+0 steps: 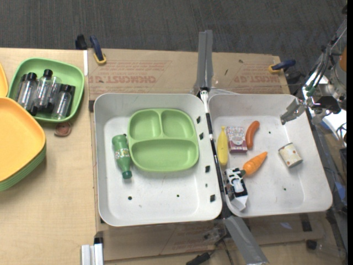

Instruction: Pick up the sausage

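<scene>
At the right bin's far right corner, the tool hangs over the rim of the right bin, its metal tip slanting down toward the floor of the bin; whether it is spread or pressed together cannot be told from this slant, and nothing is seen gripped in it. Well apart from it, toward the divider, the sausage lies tilted, its lower end touching or just beside a small pink-and-white carton. It looks like a light toy, smooth and rounded, likely to roll or slip if nipped near an end, so a hold across its middle seems soundest. The side facing the tool is bare white floor, giving room for a descent; the carton crowds the other side. A banana lies along the divider beyond the carton, a carrot just below, a pale block nearer the right wall, and a black-and-white object near the front. On the tabletop's left bin rest a green divided plate and a green bottle.
</scene>
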Robot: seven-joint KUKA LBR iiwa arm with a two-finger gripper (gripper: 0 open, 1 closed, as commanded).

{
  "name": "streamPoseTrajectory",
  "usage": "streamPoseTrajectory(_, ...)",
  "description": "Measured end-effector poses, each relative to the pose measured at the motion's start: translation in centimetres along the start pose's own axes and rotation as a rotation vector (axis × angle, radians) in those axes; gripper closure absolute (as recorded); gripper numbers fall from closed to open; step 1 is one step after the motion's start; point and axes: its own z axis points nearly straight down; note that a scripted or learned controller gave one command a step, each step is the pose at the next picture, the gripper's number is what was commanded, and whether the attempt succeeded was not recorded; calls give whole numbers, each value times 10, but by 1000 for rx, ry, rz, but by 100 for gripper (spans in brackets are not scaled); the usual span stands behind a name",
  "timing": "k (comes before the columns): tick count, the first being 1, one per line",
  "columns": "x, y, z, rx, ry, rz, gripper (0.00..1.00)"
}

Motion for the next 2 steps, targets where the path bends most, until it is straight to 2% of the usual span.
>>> streamPoseTrajectory(1,-1,0,-8,1,-1,-1,100)
streamPoseTrajectory(2,-4,64,-176,-2,-2,-80,100)
